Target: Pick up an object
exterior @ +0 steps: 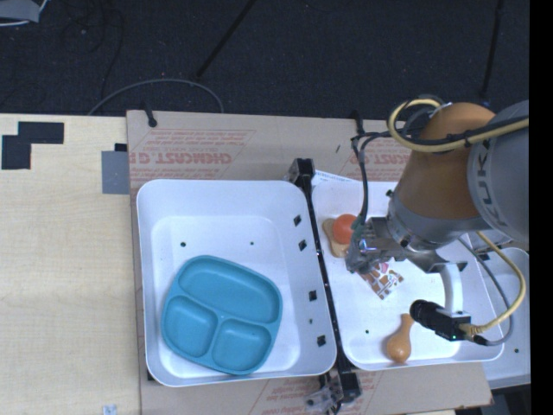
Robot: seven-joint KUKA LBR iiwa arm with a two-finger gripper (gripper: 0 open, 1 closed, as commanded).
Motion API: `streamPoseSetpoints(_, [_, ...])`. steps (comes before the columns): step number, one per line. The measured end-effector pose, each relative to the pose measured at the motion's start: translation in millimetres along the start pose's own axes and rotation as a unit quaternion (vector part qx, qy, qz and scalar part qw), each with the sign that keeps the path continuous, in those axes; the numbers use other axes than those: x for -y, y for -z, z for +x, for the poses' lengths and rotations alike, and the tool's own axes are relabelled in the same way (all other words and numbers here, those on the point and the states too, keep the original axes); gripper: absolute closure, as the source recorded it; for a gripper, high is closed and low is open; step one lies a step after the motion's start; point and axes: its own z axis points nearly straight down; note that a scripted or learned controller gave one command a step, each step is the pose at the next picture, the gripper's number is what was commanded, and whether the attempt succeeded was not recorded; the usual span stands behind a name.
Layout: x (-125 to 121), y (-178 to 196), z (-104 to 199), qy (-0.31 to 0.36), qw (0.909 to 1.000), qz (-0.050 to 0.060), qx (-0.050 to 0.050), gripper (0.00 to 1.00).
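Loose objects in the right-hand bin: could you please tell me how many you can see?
3: an orange-red ball by the divider, a small printed packet mid-bin, a tan pear-shaped piece near the front. The arm may hide more.

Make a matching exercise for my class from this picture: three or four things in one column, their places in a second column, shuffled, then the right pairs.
Things:
1. blue divided plate
2. orange ball
3. tan pear-shaped toy
4. gripper

Places:
A. near edge of the right bin
B. left bin
C. above the right bin, beside the ball
D. right bin, close to the divider

Pairs: 1-B, 2-D, 3-A, 4-C
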Motion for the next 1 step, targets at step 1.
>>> streamPoseSetpoints(1, [-22.2, -4.9, 56.0, 0.001, 1.0, 0.0, 0.0, 1.0])
